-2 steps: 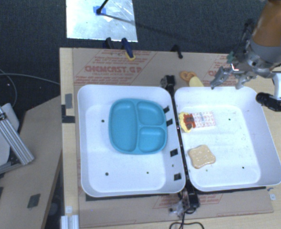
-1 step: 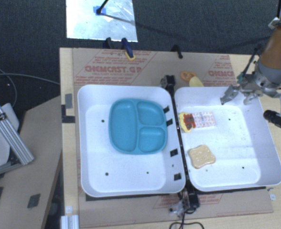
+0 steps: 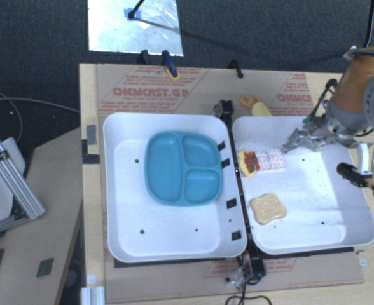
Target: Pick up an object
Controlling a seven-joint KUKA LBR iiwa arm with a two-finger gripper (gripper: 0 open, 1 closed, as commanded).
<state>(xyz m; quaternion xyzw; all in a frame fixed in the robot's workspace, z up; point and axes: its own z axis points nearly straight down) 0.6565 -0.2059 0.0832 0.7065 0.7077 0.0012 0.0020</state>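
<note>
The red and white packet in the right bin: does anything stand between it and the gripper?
Nothing visible does. The gripper is just right of the packet, with bare bin floor between. The toast slice lies off that line.

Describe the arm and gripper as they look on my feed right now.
The arm is grey and rounded, with a broad orange band above the wrist. The gripper is slim, silvery metal that tapers toward its tip. Thin dark cables run beside the wrist.
</note>
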